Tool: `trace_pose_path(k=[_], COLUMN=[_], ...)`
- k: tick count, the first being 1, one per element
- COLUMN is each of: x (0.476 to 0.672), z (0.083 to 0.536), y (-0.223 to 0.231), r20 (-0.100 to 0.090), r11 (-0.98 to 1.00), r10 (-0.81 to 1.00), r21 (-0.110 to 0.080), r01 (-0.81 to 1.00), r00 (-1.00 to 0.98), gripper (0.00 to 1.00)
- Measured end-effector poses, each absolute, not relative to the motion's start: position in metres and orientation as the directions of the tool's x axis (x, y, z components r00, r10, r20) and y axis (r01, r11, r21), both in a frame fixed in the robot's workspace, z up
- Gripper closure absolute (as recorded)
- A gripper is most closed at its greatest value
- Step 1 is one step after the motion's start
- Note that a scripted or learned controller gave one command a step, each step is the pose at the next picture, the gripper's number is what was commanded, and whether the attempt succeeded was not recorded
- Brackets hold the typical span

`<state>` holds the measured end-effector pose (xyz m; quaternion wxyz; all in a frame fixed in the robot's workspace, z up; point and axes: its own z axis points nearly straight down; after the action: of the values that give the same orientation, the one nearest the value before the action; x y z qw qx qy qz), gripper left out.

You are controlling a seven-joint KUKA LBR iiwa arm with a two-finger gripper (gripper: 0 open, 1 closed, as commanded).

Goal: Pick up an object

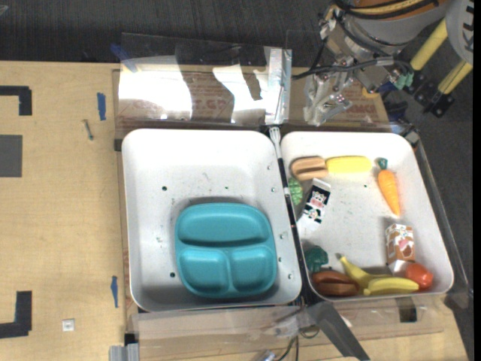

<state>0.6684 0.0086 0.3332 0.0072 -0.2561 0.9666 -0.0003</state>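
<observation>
Sitting side by side, two white bins [143, 201], tan bench [52, 201], dark floor [150, 6]

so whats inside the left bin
The left bin holds one teal divided tray, lying flat toward its near side. Whatever might sit beneath the tray is covered.

The claw [328, 100] hangs past the right bin's [428, 201] far edge, toy food like a carrot [388, 190] and banana [373, 278] inside, teal tray [224, 249] in the left bin [150, 171].

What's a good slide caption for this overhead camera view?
Gripper above right bin of toy food; teal tray in left bin.
</observation>
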Motion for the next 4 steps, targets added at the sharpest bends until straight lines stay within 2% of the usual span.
trace_pose_path(k=[2,3,4], x=[0.668,0.668,0.668], z=[0.352,0.322,0.339], y=[0.006,-0.003,0.0], r20=[-0.011,-0.005,-0.009], r11=[0.778,0.643,0.549], r10=[-0.628,-0.766,-0.836], r21=[-0.006,-0.002,-0.008], r01=[-0.628,-0.766,-0.836], r00=[-0.778,-0.643,-0.549], gripper=[1.0,1.0,1.0])
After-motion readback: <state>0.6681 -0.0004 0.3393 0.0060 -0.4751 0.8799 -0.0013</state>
